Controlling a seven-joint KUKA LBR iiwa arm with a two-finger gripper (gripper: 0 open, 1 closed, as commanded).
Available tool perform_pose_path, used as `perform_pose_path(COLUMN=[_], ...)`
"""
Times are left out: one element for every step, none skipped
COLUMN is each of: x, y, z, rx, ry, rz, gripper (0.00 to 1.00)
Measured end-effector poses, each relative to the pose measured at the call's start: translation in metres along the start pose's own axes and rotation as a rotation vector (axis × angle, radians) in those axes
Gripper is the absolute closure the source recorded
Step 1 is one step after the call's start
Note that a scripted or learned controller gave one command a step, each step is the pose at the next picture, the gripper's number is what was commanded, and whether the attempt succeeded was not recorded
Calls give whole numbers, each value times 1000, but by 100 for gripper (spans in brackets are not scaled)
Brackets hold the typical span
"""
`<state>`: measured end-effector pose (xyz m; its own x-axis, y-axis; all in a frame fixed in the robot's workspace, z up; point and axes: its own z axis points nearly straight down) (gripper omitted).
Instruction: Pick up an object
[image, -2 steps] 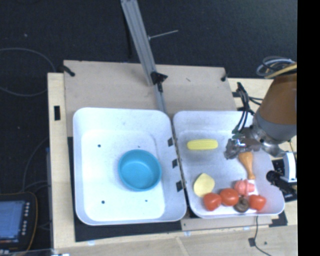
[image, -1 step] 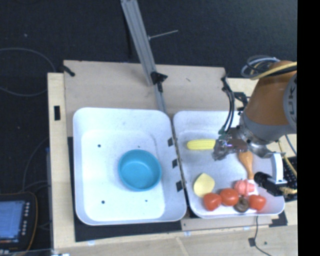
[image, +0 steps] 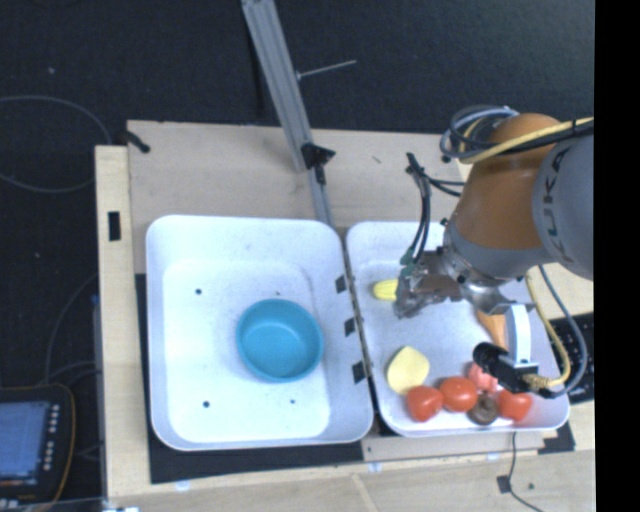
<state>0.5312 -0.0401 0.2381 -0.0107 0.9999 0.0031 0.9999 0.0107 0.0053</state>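
The right bin (image: 440, 420) holds several small items. A yellow piece (image: 385, 290) lies at its left side, just left of my gripper (image: 408, 303). A pale yellow lump (image: 407, 367) sits lower in the bin. Along the front edge lie a red tomato-like piece (image: 424, 402), another red piece (image: 459, 393), a brown piece (image: 485, 411), a further red piece (image: 515, 405) and a pink piece (image: 480, 375). An orange piece (image: 492, 324) shows at the right, partly hidden by the arm. My gripper hangs low over the bin's left part, beside the yellow piece.
The left bin (image: 180, 300) holds a blue bowl (image: 279, 338) near its middle. A grey metal post (image: 285, 95) slants up from between the bins. The grey and orange arm (image: 510, 200) covers the right bin's back right corner.
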Motion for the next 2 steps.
perform_pose_path(x=[57,122], y=[-5,-6], z=[-11,-11], rx=[2,5], ry=[0,0], rz=[0,-1], gripper=[100,100])
